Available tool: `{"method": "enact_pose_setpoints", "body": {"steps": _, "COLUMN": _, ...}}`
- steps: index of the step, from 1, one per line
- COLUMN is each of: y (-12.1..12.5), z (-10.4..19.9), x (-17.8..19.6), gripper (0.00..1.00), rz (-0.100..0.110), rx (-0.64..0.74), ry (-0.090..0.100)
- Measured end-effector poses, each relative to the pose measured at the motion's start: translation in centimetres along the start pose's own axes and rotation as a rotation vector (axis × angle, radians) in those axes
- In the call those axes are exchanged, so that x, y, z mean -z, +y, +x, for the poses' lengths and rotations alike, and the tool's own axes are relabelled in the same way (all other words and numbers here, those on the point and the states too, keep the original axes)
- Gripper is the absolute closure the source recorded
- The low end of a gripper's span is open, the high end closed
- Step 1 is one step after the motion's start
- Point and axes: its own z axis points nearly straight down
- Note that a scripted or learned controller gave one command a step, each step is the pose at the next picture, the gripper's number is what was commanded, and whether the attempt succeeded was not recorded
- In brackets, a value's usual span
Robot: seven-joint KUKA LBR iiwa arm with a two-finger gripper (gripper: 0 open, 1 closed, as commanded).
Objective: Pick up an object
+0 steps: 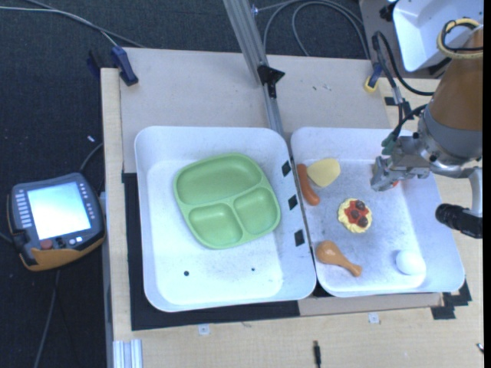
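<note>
Objects for picking are all found in the right bin [430, 228]; nothing is held between the fingers as far as can be seen. Left to right:

Left bin [153, 228]: a green divided plate [226, 199] is seated flat in it. Poor grasp target, wide and low, so it is best skipped.

Right bin, along its left wall: a sausage [308, 185] lies lengthwise just beside the wall. A finger is likely to be blocked by the wall there. A yellow wedge [325, 172] is touching or nearly touching the sausage's upper end, so a two-object pinch is a risk.

Lower left of the bin: a drumstick [338, 257] lies tilted, apart from its neighbours. A grasp across the thick end is judged workable.

Bin centre: a small tart with red topping [355, 215] sits clear on all sides. This is judged the best candidate: open floor around it for both fingers, and near the hand.

Lower right corner: a white egg-like ball [410, 263] is seen, round and close to the rim, so it is likely to be squeezed out.

Hand [385, 176] is poised at the upper right part of the bin, over bare floor, up and right of the tart. Whether it is released or clenched cannot be told; the fingers are not resolved.

Advice: the fingers should be confirmed spread before descent, the hand centred over the tart, lowered straight, closed across its width, and the lift checked.
</note>
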Motion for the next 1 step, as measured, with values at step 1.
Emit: {"method": "enact_pose_setpoints", "body": {"steps": 1, "y": 1.05, "z": 5.27, "x": 0.49, "gripper": 1.0, "rz": 0.001, "rx": 0.0, "ry": 0.001}}
